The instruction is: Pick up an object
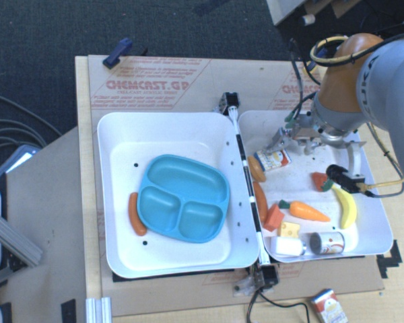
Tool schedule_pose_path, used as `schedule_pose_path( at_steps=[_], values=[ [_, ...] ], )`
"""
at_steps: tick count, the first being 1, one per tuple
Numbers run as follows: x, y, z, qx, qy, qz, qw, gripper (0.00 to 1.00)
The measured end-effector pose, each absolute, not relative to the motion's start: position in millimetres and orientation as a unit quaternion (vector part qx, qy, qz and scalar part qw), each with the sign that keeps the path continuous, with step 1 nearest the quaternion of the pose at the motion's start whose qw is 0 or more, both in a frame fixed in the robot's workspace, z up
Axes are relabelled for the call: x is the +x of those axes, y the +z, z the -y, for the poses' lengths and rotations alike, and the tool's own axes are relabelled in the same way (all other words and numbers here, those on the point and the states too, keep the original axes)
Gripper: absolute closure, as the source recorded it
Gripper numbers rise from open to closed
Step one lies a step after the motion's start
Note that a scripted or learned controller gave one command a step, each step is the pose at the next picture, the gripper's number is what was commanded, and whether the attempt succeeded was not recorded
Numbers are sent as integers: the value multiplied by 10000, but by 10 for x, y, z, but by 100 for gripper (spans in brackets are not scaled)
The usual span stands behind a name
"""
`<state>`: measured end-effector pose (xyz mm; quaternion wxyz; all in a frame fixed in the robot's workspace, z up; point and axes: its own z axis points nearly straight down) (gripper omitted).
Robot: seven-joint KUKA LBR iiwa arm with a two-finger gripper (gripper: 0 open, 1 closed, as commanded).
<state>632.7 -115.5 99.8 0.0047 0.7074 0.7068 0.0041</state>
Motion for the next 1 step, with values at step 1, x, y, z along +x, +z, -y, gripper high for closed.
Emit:
schedule_pose_path(
  at_steps=[1],
  values=[
    [5863, 891, 1150, 7072, 32, -7070, 33, 0]
  ],
)
